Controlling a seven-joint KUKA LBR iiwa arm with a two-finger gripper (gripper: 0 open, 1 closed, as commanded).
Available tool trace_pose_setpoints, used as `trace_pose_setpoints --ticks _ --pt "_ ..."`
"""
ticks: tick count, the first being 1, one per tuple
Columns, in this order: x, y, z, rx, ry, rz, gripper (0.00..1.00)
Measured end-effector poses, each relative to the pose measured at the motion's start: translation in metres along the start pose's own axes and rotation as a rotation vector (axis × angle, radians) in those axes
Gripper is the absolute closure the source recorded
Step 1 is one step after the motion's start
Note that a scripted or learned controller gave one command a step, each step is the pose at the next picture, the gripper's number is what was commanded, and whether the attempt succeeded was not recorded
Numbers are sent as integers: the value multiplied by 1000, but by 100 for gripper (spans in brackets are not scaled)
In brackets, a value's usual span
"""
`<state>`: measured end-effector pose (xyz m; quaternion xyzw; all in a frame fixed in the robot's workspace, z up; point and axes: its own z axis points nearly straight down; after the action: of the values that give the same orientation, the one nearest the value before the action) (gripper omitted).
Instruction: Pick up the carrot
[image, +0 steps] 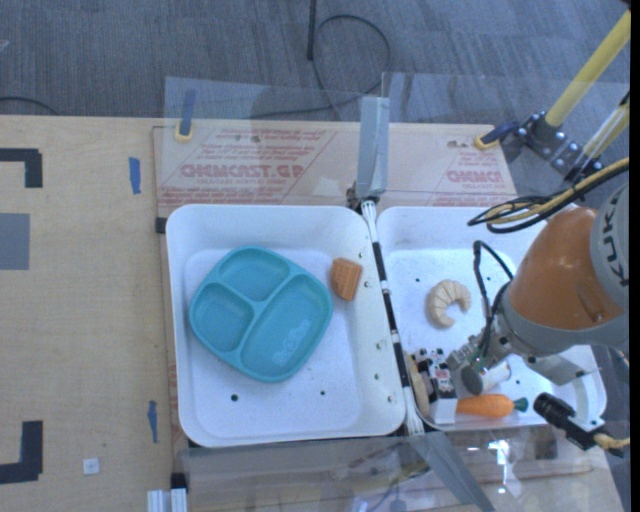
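Note:
The carrot (484, 405), orange with a green tip at its right end, lies flat along the near wall of the right bin (420, 235). My gripper (456, 377) hangs low over that bin's near left corner. It sits just above and slightly left of the carrot, close to it; contact cannot be judged. Nothing shows held in the gripper. The orange band of the arm (562, 275) covers the bin's right side.
A croissant (449, 303) lies mid-bin behind the gripper. The left bin (200, 225) holds a teal divided plate (261, 312) and a small tan bread piece (346, 278) near the dividing wall (388, 320). Black cables (500, 215) loop over the right bin's back.

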<state>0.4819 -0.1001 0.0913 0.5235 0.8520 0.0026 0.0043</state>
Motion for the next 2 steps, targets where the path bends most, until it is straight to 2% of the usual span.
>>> trace_pose_setpoints --ticks 1,2 --pt "-8 -1 0 -6 0 133 100" --pt "-1 1 0 -5 -3 382 100"
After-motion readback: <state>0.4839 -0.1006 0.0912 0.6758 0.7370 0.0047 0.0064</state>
